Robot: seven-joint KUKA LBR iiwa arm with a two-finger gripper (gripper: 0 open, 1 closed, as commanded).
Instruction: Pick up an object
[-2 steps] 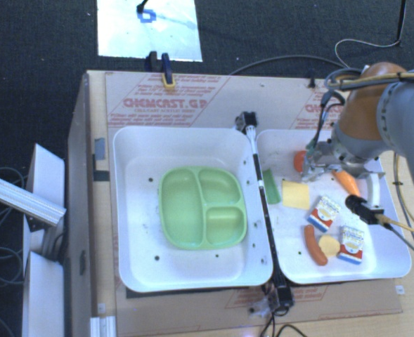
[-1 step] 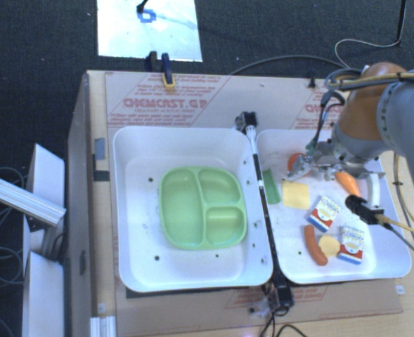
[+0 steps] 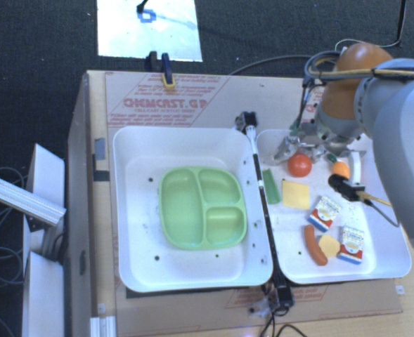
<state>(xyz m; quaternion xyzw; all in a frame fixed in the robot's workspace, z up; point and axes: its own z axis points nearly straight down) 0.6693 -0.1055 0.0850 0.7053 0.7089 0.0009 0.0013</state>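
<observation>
Red tomato (image 3: 299,165): round, glossy, small, at the far left of the right bin (image 3: 396,258).
Gripper (image 3: 299,144): just above the tomato, fingers spread, nothing between them.
Left bin (image 3: 133,209): green divided plate (image 3: 202,207).

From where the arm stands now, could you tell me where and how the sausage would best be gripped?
Grip the sausage across its narrow middle, coming straight down from above. It lies flat in the right bin, long and slim. A yellow wedge touches its right side, so the fit there looks tight.
</observation>
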